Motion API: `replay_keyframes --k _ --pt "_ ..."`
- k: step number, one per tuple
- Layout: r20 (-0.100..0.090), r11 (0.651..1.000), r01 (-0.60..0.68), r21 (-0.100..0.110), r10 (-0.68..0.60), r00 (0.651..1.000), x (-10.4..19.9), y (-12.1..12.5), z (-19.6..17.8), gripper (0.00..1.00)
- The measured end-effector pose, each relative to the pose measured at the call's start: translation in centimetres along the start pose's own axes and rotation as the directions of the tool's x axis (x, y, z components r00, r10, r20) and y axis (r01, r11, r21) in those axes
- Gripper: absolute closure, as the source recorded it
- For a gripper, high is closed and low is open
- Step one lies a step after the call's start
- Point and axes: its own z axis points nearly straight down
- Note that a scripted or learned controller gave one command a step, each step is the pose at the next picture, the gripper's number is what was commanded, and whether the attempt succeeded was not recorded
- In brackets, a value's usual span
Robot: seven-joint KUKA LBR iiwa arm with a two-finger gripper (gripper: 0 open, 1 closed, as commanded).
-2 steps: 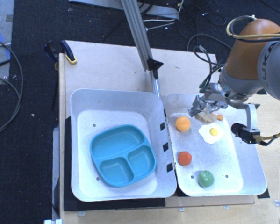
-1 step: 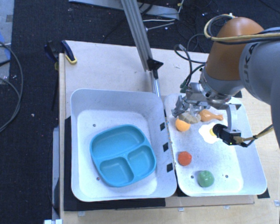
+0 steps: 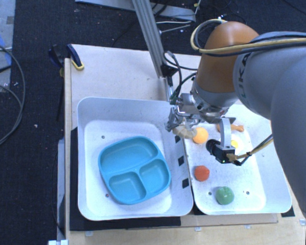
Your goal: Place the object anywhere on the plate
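A blue plate (image 3: 134,168) with three compartments lies in the left bin (image 3: 92,119). My gripper (image 3: 179,127) hangs over the wall between the two bins, just beyond the plate's far right corner. It is shut on a small beige object (image 3: 186,131) that sticks out to the right from between the fingertips. The grey arm with its orange band (image 3: 226,44) comes in from the upper right and hides the back of the right bin.
In the right bin (image 3: 256,194) lie an orange ball (image 3: 201,136), a red piece (image 3: 202,172), a green piece (image 3: 224,195), a small orange item (image 3: 237,128) and a yellow bit (image 3: 235,145). A black clamp (image 3: 219,151) hangs off the wrist.
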Motion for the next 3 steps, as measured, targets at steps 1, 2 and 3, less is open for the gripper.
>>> replay_keyframes --k 1,2,3 --pt "0.001 1.0 -0.001 0.001 0.001 1.0 5.4 -0.8 1.2 1.0" --pt "0.001 1.0 0.0 -0.003 0.0 1.0 11.2 -0.8 -0.1 1.0" --pt "0.004 1.0 -0.006 -0.002 0.006 1.0 10.8 -0.8 0.0 0.0"
